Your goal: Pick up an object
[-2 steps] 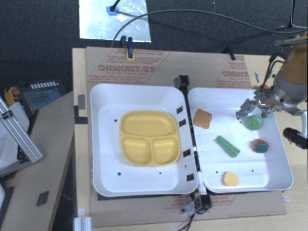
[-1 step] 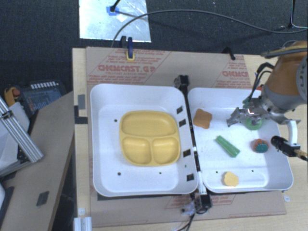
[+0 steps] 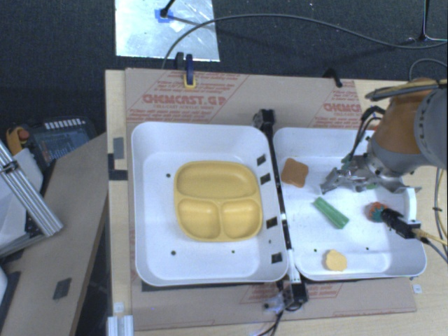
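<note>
Bench first: two white bins side by side, the left bin [image 3: 150,187] holding a yellow divided tray [image 3: 217,199] that sits flat near its middle. You can leave that alone; it is broad, shallow and offers the fingers little to close on.

The right bin [image 3: 364,257] carries the likely targets. The arm [image 3: 409,128] reaches in from the right over its far half, with the gripper [image 3: 334,183] low above the bin floor, between the brown block and the green stick. Whether it is spread or closed you cannot tell from this angle; nothing is visibly between its tips, so treat it as empty-handed.

Objects, big to small:
- Green stick [image 3: 330,212], lying diagonally on the bin floor just below the gripper. Probably light, rigid plastic, somewhat slick. Take it across the narrow width at mid-length; a grip along its length would likely slip off.
- Brown block [image 3: 295,173], near the bin's left wall, just left of the gripper. Looks like toy bread, light, maybe slightly soft. Pinch across its flat sides.
- Yellow-orange round piece [image 3: 336,260], near the front wall, well apart from the gripper. Low and flat, so likely to skid when pinched.
- Small reddish item [image 3: 376,211] at the right, partly hidden by dark hardware; too small to identify.

The green stick looks the nearest, easiest pick.
</note>
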`<state>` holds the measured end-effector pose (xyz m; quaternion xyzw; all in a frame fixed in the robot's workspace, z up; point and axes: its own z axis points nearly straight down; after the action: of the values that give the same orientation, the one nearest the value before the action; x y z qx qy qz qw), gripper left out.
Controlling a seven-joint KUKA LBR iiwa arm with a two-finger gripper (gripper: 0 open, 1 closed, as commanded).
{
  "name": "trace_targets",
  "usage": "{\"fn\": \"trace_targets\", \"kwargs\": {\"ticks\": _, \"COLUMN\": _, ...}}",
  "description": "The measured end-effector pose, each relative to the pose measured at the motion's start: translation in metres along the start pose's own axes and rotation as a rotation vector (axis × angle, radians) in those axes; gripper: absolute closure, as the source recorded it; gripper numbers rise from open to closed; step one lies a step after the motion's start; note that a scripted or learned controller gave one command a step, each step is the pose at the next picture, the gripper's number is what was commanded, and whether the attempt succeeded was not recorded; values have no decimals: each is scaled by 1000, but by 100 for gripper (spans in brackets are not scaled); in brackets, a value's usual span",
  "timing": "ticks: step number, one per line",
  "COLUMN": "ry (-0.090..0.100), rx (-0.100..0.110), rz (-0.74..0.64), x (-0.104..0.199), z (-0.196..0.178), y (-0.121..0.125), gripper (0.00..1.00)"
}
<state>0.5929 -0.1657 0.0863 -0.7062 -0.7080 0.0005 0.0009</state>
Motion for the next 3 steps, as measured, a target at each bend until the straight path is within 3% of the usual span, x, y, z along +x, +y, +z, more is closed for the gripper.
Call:
{"fn": "trace_targets", "kwargs": {"ticks": 1, "ry": -2, "rx": -7, "rz": -1, "x": -1, "z": -14, "y": 2, "gripper": 100}}
{"fn": "trace_targets", "kwargs": {"ticks": 3, "ry": -3, "rx": -9, "rz": 1, "x": -12, "z": -109, "y": 0, "gripper": 100}}
